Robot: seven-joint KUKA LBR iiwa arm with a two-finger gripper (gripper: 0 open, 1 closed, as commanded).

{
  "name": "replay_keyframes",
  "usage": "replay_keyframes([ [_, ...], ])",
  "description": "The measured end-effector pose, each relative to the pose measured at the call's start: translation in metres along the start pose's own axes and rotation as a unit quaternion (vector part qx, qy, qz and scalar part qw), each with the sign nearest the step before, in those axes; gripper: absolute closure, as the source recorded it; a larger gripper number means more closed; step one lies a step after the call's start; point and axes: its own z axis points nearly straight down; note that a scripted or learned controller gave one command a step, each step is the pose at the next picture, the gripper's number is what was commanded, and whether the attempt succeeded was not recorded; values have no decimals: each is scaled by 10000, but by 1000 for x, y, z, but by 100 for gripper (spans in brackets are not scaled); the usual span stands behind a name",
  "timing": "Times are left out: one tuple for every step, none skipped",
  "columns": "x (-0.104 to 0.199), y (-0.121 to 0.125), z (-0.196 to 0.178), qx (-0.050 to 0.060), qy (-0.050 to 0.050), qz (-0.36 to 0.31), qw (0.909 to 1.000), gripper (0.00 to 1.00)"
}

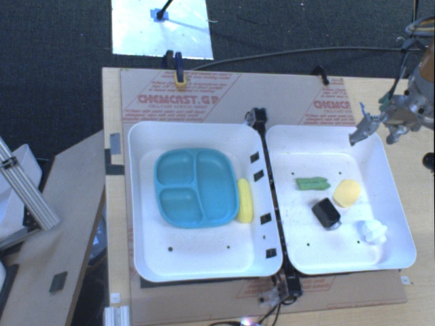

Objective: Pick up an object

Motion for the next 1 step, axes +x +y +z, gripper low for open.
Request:
replay_keyframes([
  [1,2,-7,-52,-11,-13,10000,0],
])
